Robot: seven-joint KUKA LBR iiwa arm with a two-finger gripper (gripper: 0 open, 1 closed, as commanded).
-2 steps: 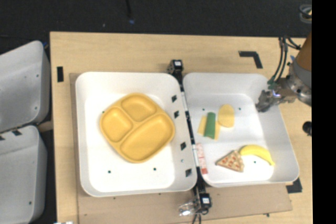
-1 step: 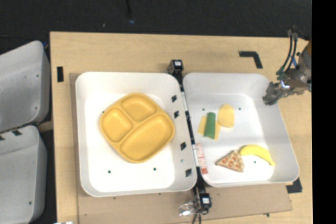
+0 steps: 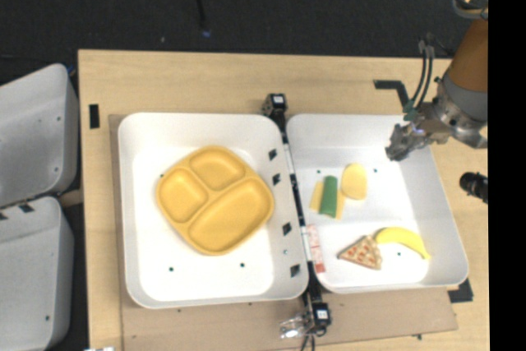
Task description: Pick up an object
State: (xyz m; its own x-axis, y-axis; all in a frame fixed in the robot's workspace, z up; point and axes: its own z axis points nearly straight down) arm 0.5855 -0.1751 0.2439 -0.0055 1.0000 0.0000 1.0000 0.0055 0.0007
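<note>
The right bin (image 3: 411,279) holds a green stick beside a thin yellow strip (image 3: 328,196), a pale yellow rounded piece (image 3: 354,182), a pizza slice (image 3: 362,252) and a banana (image 3: 403,240). My gripper (image 3: 403,142) hangs over the bin's far right corner, above and to the right of the pale yellow piece. Nothing shows between its fingers.
The left bin (image 3: 148,275) carries a yellow divided plate (image 3: 215,198). A black-clipped divider (image 3: 289,201) runs between the bins. Grey boxes (image 3: 33,177) stand off the bench at the left. The arm (image 3: 468,78) enters from the right.
</note>
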